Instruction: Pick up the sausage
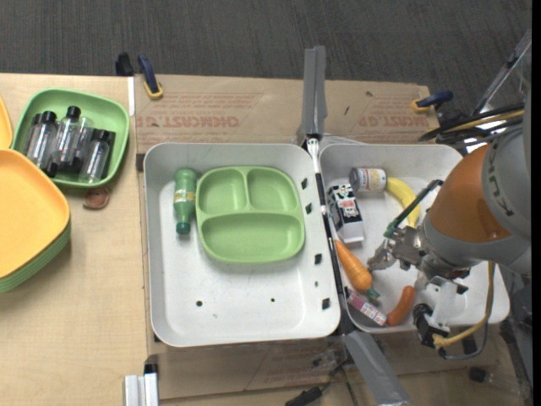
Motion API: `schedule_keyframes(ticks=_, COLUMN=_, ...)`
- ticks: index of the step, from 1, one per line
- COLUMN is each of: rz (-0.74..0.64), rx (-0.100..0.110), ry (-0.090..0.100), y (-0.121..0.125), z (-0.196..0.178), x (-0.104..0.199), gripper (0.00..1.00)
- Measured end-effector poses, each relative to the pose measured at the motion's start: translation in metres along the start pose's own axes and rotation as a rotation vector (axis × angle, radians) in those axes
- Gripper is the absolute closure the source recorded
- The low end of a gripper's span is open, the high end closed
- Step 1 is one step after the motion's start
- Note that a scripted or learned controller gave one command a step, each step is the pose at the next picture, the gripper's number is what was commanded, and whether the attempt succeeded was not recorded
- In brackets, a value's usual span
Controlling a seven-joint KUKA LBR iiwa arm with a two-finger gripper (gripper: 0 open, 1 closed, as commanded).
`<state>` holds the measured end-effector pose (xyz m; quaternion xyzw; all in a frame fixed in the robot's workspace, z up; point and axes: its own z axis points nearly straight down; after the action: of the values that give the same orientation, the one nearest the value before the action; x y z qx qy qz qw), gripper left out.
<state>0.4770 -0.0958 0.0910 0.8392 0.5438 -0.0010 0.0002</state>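
Observation:
The sausage (401, 305) is a short reddish-brown piece lying at a slant near the front wall of the right bin (423, 152). My gripper (391, 256) hangs over that bin just behind the sausage, beneath the orange band of the arm (473, 205). It sits close to the sausage, and I see nothing held in it. Part of the bin floor to the right of the sausage is hidden by the wrist.
In the right bin an orange carrot (352, 265) lies left of the gripper, with a pink packet (368, 312), a small box (346, 211), a can (368, 179) and a banana (401, 196). The left bin (245, 311) holds a green divided plate (250, 212) and a green bottle (184, 198).

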Motion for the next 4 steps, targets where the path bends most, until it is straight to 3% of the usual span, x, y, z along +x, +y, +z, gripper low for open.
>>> schedule_keyframes(ticks=1, rz=0.0, rx=0.0, ry=0.0, y=0.0, z=0.0, x=0.0, gripper=0.0)
schedule_keyframes(ticks=2, rz=0.002, rx=0.002, ry=-0.001, y=0.0, z=-0.008, x=-0.001, gripper=1.0)
schedule_keyframes(ticks=3, rz=-0.273, rx=0.003, ry=0.001, y=0.02, z=0.0, x=-0.046, gripper=1.0)
schedule_keyframes(ticks=4, rz=-0.296, rx=0.0, ry=0.001, y=0.032, z=0.0, x=-0.073, gripper=1.0)
